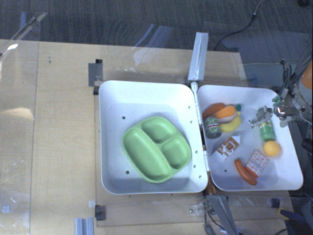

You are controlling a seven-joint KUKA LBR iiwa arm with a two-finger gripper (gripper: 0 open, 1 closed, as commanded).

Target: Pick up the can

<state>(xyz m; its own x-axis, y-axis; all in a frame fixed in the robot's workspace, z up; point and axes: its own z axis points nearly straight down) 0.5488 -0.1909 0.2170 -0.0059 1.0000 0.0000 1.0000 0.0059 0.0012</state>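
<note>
Claw [258, 117], fingers' state impossible to tell, hovers over the right bin [293, 180], with the dark can [212, 127] lying well to its left.

We are looking down at a pale wooden worktop [54, 146] on dark carpet.
Grey carpeted floor [122, 9] is running along the top, a black cable [244, 26] is trailing across it, and soft glare is falling on the wood at left.
</note>
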